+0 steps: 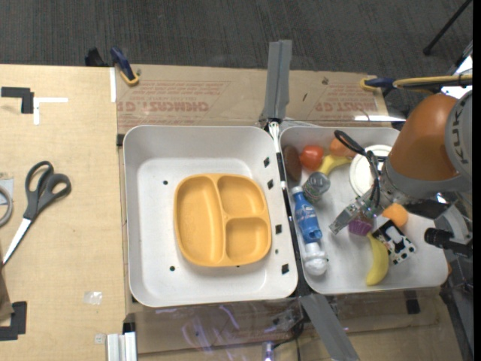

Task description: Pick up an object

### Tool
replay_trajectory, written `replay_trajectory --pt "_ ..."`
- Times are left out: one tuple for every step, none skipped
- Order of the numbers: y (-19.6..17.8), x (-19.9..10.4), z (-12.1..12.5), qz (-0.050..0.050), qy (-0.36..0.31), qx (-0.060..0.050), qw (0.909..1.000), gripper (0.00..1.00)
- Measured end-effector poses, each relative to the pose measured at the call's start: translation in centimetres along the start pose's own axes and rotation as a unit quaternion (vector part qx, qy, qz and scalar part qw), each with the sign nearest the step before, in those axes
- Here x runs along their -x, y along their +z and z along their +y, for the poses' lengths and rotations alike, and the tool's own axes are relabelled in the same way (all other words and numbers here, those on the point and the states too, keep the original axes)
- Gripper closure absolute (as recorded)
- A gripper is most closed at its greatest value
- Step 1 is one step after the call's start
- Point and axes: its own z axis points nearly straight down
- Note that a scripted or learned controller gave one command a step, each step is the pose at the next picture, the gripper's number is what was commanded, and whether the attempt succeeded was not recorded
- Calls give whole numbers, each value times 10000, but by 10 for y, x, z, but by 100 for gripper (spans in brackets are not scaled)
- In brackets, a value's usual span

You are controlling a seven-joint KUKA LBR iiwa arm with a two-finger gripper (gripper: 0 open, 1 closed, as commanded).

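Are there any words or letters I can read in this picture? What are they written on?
"CHEMICAL GE...", large letters upside down on the left cardboard; its ending is too blurred to be sure.
Large upside-down letters on the right cardboard: too faint to read.
Bottle label: too small to read.
Letters on the arm: cut off, unreadable.

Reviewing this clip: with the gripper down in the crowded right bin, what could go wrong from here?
1. The gripper sits among tightly packed items: a small purple block, a yellow banana and a black-and-white toy. Closing may pinch two things or push one aside.
2. The clear plastic bottle with blue label lies close by; a sideways move could roll it.
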Motion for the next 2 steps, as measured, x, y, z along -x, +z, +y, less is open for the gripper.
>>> replay_trajectory --pt "-9 1 0 -7 9 8 10000 100" --pt "-101 -47 122 -5 371 14 9993 100"
